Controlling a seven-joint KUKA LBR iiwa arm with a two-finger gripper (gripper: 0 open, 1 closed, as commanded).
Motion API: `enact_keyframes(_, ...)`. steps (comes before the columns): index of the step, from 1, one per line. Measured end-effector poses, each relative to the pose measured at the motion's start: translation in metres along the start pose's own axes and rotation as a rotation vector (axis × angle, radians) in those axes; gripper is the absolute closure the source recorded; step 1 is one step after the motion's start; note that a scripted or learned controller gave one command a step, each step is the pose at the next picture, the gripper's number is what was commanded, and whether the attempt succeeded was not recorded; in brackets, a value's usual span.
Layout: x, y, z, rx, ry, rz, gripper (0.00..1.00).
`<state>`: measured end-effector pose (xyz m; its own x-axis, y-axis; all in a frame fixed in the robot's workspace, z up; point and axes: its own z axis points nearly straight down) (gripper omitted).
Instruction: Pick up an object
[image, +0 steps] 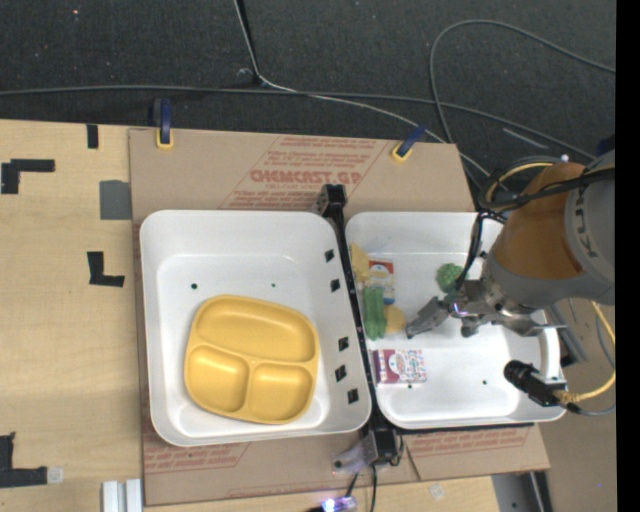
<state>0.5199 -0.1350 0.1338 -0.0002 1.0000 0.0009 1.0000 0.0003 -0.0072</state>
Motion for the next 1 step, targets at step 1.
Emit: enact_keyframes(1,0.0004,0.0002,0.0516,-0.006,-0.002,-0.001,0.00)
